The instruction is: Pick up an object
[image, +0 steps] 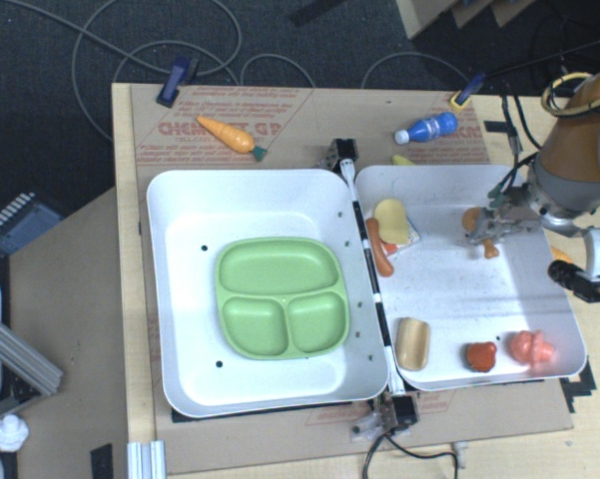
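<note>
The hand is hovering low in the right bin, its finger spread impossible to judge, right beside a small brown-orange object just to its left. That rounded, smooth piece is lying near the bin's far wall, well apart from the glossy red toy.

Red print on the cardboard sheet beyond the left bin, partly hidden; no word reads with certainty.
</note>
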Tool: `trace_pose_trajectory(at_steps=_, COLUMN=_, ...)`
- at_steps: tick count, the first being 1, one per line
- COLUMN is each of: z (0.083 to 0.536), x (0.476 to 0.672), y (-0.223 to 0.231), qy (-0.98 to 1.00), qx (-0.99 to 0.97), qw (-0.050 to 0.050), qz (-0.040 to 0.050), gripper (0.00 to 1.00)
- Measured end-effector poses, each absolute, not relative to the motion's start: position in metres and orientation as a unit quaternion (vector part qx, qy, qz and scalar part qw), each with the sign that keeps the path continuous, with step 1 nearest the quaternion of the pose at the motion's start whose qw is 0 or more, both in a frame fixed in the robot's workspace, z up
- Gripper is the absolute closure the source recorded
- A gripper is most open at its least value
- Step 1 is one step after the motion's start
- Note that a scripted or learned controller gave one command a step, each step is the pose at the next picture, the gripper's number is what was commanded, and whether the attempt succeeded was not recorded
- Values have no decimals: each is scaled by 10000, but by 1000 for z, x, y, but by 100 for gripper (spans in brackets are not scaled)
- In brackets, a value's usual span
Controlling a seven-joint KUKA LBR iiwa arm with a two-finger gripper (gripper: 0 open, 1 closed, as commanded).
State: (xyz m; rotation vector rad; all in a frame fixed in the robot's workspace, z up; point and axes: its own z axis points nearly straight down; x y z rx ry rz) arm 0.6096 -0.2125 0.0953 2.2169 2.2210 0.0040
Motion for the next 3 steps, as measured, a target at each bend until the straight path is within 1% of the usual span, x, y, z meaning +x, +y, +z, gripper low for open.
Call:
trace_pose_trajectory(at_steps=1, z=173, x=581, y=-141, qy=7080, qx=7062, qw=6, qz=13, gripper=100)
trace_pose_trajectory(at_steps=2, z=226, x=566, y=-105, qy=7076, qx=7066, qw=13, qz=11, gripper=100)
trace_pose_trajectory(at_steps=3, z=232, x=558, y=-34, qy=7080, qx=7062, qw=-13, qz=0, gripper=100)
